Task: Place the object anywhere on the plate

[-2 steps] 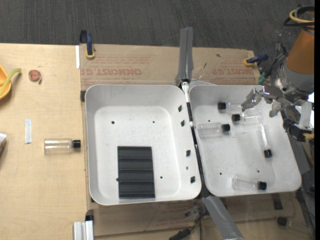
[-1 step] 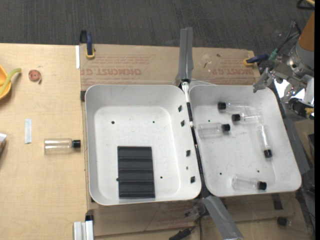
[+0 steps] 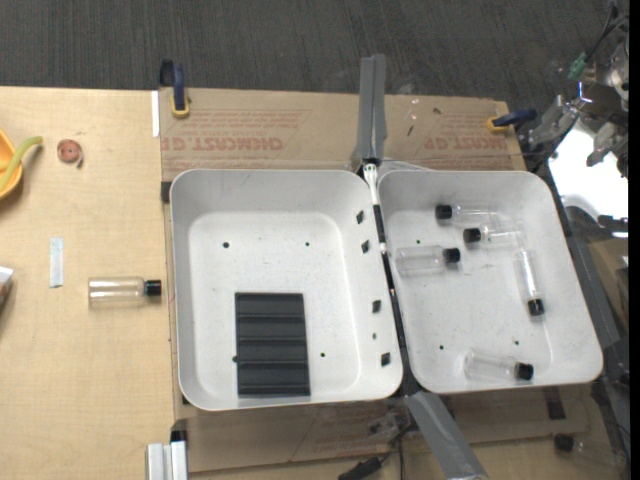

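A pale wood bench (image 3: pixel 90 198) stands on dark carpet (image 3: pixel 280 18), with cardboard (image 3: pixel 260 133) under two white bins. The gripper (image 3: pixel 595 98) hangs at the view's upper right edge, beyond the right bin's (image 3: pixel 560 218) far corner. Whether it is wide or narrow cannot be told. Five clear vials (image 3: pixel 472 213) with black caps lie scattered in that bin, just below and left of the gripper. The black ridged plate (image 3: pixel 270 345) lies in the left bin (image 3: pixel 200 208), well apart from the gripper. A sixth vial (image 3: pixel 120 289) lies farther left on the bench.
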Controlling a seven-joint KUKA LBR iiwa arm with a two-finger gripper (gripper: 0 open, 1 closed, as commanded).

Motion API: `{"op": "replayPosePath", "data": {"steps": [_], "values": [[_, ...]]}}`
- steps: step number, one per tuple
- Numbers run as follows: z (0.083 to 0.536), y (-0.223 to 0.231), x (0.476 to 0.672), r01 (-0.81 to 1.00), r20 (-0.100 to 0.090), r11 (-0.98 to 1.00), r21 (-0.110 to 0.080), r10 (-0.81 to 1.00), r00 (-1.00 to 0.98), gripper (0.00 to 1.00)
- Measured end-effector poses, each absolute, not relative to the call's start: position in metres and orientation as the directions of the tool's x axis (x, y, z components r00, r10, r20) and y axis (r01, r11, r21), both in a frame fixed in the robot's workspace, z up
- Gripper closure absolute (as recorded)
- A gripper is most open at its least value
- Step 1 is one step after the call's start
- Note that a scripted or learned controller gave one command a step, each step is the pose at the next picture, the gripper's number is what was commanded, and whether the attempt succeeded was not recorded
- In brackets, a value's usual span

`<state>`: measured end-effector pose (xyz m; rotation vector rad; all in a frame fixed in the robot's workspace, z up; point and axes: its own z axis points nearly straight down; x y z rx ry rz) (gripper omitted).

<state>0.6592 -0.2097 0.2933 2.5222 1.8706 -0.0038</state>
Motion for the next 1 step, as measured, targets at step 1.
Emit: {"op": "replayPosePath", "data": {"steps": [1], "values": [[0.4407, -0.2010, 0.6391, 0.908, -0.003, -0.419, -0.002, 0.908, 0.419, 0.00]]}}
